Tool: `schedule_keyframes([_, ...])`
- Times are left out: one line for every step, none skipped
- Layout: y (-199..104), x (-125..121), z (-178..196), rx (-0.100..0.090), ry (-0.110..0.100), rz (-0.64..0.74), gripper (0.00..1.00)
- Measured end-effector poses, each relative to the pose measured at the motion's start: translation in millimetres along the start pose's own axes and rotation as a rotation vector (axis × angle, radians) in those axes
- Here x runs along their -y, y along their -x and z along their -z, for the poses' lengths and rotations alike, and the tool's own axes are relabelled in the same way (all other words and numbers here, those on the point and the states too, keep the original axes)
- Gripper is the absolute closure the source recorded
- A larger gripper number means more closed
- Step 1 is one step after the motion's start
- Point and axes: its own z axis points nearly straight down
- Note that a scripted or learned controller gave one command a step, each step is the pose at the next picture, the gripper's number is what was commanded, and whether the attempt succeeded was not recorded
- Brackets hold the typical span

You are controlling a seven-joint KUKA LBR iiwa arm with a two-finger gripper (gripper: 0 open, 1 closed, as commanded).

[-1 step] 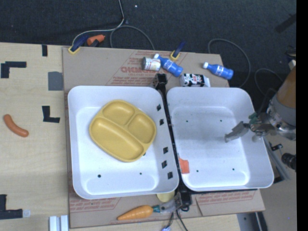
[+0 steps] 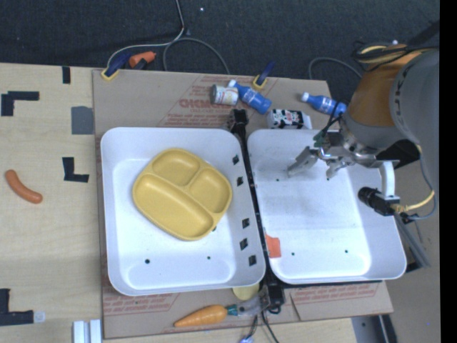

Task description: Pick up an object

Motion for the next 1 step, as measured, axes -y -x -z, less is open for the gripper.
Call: schedule_keyframes([-51.2, 33.7, -71.8, 0.003, -0.004, -0.005, 0.0])
